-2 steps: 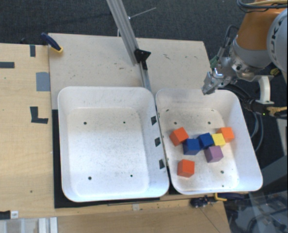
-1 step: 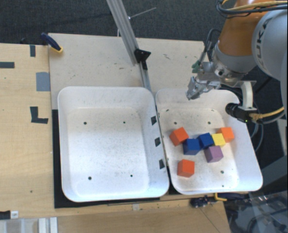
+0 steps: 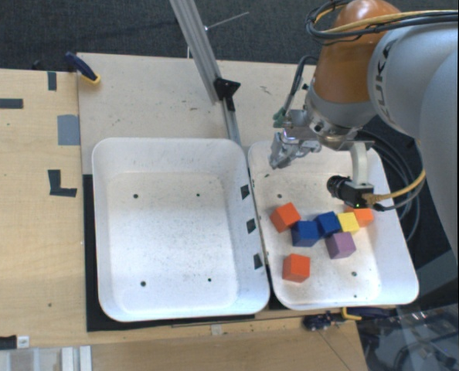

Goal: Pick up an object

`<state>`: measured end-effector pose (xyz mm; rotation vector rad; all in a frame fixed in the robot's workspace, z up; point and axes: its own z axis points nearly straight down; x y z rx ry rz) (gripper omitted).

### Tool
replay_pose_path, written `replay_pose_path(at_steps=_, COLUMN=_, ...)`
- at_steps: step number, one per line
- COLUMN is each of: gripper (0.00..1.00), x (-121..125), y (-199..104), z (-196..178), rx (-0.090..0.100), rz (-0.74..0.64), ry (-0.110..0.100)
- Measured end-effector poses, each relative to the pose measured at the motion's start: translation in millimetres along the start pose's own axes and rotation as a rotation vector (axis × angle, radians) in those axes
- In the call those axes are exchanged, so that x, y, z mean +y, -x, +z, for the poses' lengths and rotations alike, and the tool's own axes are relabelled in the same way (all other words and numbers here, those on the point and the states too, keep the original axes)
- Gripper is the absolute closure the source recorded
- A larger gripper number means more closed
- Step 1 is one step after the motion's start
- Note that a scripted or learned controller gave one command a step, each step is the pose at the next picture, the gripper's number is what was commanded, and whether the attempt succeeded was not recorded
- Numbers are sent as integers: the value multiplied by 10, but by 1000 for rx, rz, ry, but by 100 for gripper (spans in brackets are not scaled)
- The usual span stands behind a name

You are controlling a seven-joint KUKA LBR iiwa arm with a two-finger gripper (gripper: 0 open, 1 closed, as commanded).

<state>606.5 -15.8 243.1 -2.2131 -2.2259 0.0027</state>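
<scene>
A pale wooden bench (image 3: 28,207) carries two white bins side by side; the left bin (image 3: 171,230) sits touching the right bin (image 3: 384,273) along their shared edge. The arm (image 3: 399,60) reaches in from the right, its gripper (image 3: 282,158) poised over the right bin's far left corner. Its fingers seem pressed close with nothing between them, though the view is too small to tell for sure. Blocks lie nearer the front: two orange cubes (image 3: 285,216) (image 3: 296,267), blue blocks (image 3: 314,228), a yellow one (image 3: 348,222), a purple one (image 3: 340,244).

A blue-yellow clamp (image 3: 83,68) lies on the bench (image 3: 28,207) (far-left corner), near grey tape (image 3: 68,130).
</scene>
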Motion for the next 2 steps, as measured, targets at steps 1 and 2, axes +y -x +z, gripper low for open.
replay_pose_path(at_steps=1, gripper=100, x=-126, y=-510, z=138, rx=0, rz=0, ry=0)
replay_pose_path(at_steps=2, gripper=100, x=-296, y=-942, z=126, rx=1, rz=0, ry=0)
